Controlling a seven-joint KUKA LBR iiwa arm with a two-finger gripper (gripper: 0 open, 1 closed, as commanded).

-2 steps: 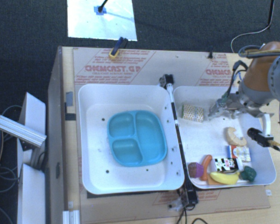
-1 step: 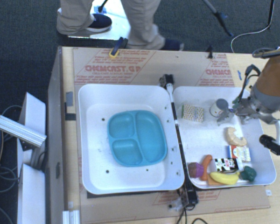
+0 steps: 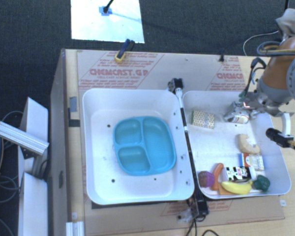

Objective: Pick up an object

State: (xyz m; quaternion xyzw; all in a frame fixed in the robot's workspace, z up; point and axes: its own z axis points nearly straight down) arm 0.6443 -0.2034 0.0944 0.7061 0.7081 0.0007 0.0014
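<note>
Camera view: gripper [image 3: 237, 116] sits low in the right bin [image 3: 285, 167] near its far wall, finger state indeterminate. Patterned block [image 3: 203, 118] lies just beside it, evidently the target; banana [image 3: 236, 186] and other toys cluster at the near edge, well apart.

Red "CHEMCAST GP" lettering on the brown protective sheet [image 3: 137, 68] along the bench's far edge behind the left bin, repeated partly at the far right corner, smaller red lines beneath unreadable

Dark carpet floor [image 3: 29, 28] around the cardboard-topped bench [image 3: 137, 68] (a pale sheet [image 3: 108, 14] beyond it).
</note>
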